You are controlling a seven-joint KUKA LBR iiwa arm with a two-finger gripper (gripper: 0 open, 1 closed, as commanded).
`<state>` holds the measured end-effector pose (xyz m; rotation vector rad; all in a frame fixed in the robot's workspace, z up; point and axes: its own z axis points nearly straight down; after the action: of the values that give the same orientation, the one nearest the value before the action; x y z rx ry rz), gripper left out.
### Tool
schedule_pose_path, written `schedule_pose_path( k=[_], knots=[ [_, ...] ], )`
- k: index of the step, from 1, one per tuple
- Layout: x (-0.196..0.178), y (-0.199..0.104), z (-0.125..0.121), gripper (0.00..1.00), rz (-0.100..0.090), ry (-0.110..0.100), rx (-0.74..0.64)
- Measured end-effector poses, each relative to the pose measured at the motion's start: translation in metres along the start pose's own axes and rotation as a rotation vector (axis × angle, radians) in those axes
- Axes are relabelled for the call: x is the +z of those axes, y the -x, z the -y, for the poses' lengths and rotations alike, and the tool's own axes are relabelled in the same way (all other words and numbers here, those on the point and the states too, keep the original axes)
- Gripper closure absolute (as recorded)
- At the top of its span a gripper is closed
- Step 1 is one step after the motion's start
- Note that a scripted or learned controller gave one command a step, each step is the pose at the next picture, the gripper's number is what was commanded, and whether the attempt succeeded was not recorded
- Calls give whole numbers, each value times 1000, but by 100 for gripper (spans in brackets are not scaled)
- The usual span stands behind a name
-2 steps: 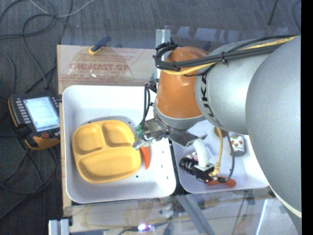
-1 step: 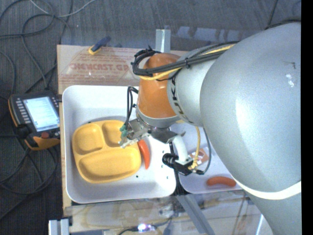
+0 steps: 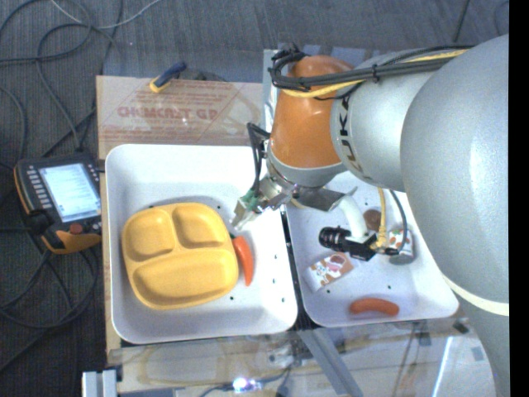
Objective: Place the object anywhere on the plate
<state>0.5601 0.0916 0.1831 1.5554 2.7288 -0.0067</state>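
Well to the left of the hand, off the bench, a handheld control pendant lies on the floor with its screen lit. The left bin holds a yellow three-compartment plate, below and to the left of the hand, flat on the bin floor; its near upper right corner comes close under the hand. An orange toy carrot lies just below the hand on the bin floor, lengthwise along the plate's right edge and close against it; whether it touches the rim cannot be determined. It is not on the plate. The hand stands low over the left bin near its right wall, just above the carrot's upper end and apart from it. Whether the hand is open or closed cannot be told from this view; nothing is seen gripped in it. To the right of the hand, in the right bin, lie a small printed packet and, lower right, a reddish toy sausage.
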Motion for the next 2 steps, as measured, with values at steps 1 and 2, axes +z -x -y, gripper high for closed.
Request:
schedule_pose_path(
  k=[1,2],
  knots=[
    [23,-86,21,100,-4,-1,-89],
    [15,-86,20,100,-6,-3,-89]
  ],
)
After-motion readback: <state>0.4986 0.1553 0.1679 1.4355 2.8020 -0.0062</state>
